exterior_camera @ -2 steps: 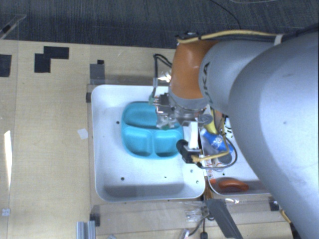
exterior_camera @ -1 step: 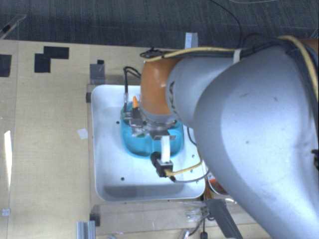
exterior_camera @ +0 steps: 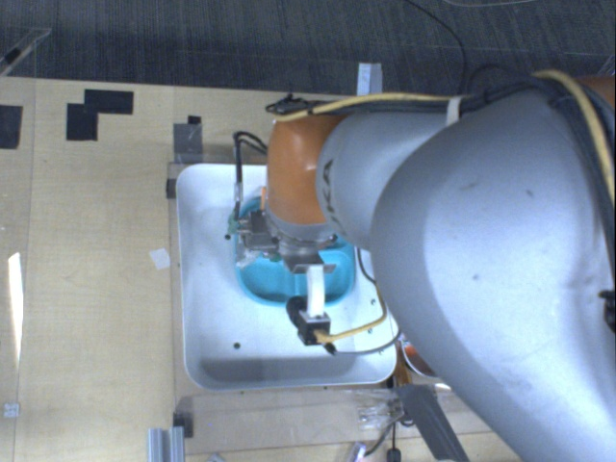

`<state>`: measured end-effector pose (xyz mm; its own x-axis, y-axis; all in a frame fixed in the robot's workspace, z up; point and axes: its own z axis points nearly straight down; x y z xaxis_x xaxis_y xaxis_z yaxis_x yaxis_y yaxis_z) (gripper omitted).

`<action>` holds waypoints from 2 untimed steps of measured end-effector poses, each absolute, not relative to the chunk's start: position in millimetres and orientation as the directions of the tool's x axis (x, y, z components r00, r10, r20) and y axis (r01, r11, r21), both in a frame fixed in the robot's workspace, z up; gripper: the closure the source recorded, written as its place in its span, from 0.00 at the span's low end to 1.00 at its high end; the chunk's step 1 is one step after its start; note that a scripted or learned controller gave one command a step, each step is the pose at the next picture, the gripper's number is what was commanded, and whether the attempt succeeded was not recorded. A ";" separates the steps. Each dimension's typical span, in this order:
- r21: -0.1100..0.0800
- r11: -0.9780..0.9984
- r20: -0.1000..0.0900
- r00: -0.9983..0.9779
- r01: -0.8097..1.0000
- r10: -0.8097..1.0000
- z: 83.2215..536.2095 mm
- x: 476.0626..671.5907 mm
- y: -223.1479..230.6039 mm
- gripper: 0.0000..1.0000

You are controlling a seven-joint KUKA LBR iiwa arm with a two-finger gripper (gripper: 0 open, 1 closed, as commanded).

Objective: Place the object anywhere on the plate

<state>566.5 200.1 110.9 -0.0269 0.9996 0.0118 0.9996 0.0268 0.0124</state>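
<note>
At 6 o'clock, nearest the viewer, the bench (exterior_camera: 87,258) is showing pale wood in front of a white bin (exterior_camera: 207,296). The bin's near rim is running straight across, with a band of bare white floor lying just behind it. A narrower bare strip is running up the bin's 9 o'clock side.

A blue plate (exterior_camera: 252,279) is sitting near the middle of the bin, apart from the near and 9 o'clock walls. The gripper (exterior_camera: 289,258) is hanging directly over the plate, covering most of it. Whether the gripper is open or closed, or holding anything, cannot be told, because the wrist is hiding its tip.

At 4 o'clock of the bin, a small orange thing (exterior_camera: 412,358) is peeking out beneath the arm (exterior_camera: 481,239). Whether this is the object to be placed cannot be told.

The grey arm is filling the picture from 1 to 5 o'clock, its orange band (exterior_camera: 294,171) sitting above the bin's far rim.

Farther off, at 10 o'clock, black marks (exterior_camera: 96,112) are lying on the bench. Beyond them, a dark floor (exterior_camera: 192,27) is stretching away.
</note>
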 end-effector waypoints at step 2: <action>-0.064 0.115 -0.001 -0.115 0.991 0.993 112.5 619.6 210.6 1.00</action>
